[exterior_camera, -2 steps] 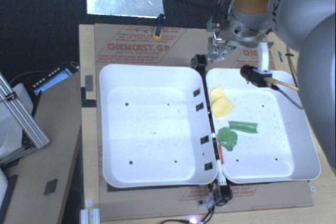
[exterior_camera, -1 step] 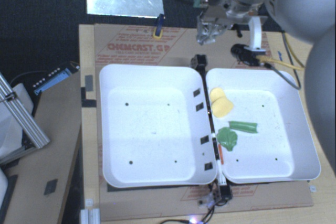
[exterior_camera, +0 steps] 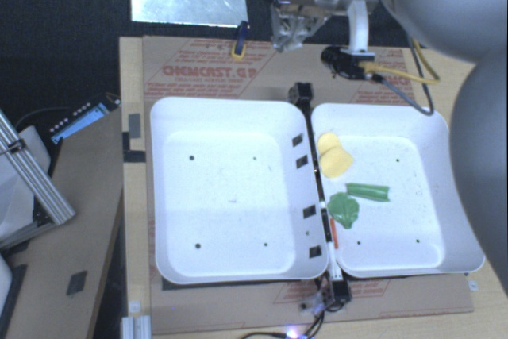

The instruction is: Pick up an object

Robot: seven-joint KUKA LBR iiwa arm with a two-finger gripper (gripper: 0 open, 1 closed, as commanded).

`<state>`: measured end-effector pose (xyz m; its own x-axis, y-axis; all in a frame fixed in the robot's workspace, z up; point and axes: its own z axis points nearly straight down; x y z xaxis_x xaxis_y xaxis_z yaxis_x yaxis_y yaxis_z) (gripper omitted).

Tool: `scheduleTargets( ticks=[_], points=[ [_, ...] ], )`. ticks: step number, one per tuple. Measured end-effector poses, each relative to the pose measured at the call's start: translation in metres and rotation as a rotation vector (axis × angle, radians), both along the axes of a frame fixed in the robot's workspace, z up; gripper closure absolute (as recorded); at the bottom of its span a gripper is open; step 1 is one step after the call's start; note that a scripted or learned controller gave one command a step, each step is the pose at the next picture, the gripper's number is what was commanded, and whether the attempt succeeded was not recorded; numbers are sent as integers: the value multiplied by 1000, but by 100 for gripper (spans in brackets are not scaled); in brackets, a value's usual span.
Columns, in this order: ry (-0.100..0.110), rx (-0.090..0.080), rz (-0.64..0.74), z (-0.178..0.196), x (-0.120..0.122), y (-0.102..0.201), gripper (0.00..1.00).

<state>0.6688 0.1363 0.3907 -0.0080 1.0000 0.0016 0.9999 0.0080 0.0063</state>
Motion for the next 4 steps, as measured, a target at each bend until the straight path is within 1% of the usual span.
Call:
scheduleTargets(
  ticks=[1, 2, 3, 4],
  points=[
    [0, 2, 2, 41, -1, 58, 100],
    [2, 2, 0, 74, -14, 100, 100],
    [2, 1, -2, 100, -52, 98, 100],
    [6, 2, 2, 104, -167, 99, 100]
  ],
)
